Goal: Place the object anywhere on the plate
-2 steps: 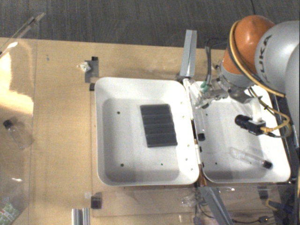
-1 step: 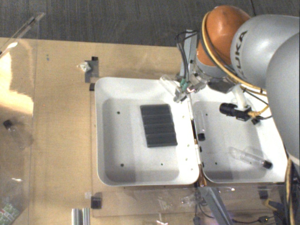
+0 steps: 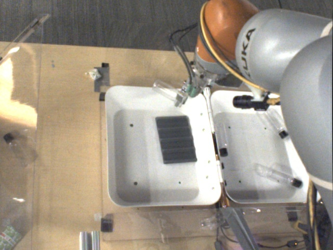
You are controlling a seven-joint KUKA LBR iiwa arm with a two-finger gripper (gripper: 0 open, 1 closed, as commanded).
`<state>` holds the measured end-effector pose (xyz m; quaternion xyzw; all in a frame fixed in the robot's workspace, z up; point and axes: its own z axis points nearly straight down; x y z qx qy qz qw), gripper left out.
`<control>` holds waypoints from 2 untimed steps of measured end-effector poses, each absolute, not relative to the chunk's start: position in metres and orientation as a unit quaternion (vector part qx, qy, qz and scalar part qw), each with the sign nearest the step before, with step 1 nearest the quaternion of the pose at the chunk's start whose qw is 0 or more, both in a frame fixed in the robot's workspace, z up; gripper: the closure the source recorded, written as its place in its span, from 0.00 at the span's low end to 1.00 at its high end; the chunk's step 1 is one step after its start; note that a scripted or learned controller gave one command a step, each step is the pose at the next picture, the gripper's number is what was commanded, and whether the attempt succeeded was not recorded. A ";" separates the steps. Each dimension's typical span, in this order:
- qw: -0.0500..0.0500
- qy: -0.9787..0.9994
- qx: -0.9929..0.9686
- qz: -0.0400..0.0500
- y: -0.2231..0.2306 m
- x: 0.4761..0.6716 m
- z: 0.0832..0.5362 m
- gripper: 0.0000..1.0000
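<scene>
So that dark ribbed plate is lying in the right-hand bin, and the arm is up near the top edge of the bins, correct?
Not quite. The camera view shows the dark ribbed plate lying in the left bin, not the right bin. The rest holds: the gripper is up near the bins' top edge.

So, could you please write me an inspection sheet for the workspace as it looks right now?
Surface: wooden bench bearing two white bins, left bin and right bin, side by side.
Job's things: dark ribbed plate lies flat in the left bin; a clear tube sits at the gripper, over that bin's far rim; whether it is gripped cannot be told.
Clutter: clear tubes in the right bin.
Grippers: gripper above the left bin's far right corner.
Cables: black and yellow cables run along the wrist.
Surroundings: dark carpet beyond the bench.
</scene>
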<state>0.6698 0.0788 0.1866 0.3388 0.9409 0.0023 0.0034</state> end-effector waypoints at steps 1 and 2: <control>0.005 0.844 0.536 0.008 0.158 0.658 0.140 1.00; 0.007 0.984 0.179 -0.004 0.201 0.674 0.146 1.00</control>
